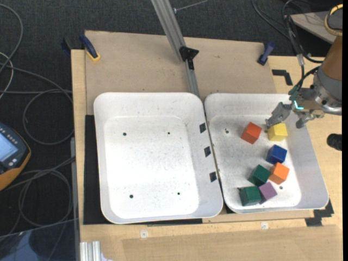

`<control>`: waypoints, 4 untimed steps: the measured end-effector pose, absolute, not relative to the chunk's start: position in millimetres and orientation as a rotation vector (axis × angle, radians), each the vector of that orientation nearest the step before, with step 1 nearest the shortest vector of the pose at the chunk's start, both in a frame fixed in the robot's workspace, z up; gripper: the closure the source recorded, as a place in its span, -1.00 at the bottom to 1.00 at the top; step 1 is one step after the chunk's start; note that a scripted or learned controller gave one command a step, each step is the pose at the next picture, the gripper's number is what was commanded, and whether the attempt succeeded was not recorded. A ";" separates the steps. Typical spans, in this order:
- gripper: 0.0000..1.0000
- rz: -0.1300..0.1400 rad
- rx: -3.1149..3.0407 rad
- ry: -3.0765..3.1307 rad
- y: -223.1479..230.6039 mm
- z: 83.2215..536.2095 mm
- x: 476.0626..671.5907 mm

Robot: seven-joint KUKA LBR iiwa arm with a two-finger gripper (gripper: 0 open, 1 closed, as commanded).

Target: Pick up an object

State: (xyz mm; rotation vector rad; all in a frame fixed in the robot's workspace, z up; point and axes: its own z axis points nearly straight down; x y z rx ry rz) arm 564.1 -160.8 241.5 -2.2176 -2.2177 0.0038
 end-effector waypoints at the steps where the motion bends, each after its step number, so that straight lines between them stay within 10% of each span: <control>1: -1.00 -0.001 -2.220 -2.222 -160.7 244.1 565.1; 4: -1.00 -0.013 -2.242 -2.242 -168.3 107.4 568.5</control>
